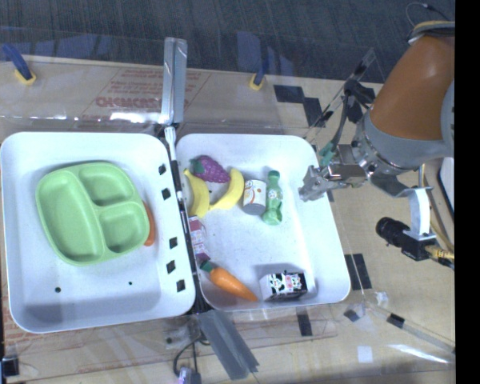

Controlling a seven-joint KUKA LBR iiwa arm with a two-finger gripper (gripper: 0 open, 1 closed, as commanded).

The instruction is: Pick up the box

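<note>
1. Small box (pixel 283 284) with a cow picture, lying in the right bin (pixel 324 238) (near its front edge), just beside a carrot (pixel 226 282).
2. Fingers (pixel 311 184) over the bin's right rim, well apart from the box; open or closed, cannot tell.
3. Green plate (pixel 90 210) in the left bin (pixel 24 294).

place: robot lab / test cell, not a home
arm: industrial arm (pixel 412 78), grey with orange band, cables exposed
surface: plywood surface (pixel 224 94), printed lettering, tape marks
bins: 2 white bins (pixel 24 154) side by side, clamped with blue clips (pixel 18 62)
contents: toy food (pixel 216 186), green divided tray (pixel 92 210)
floor: dark carpet (pixel 224 10)
</note>
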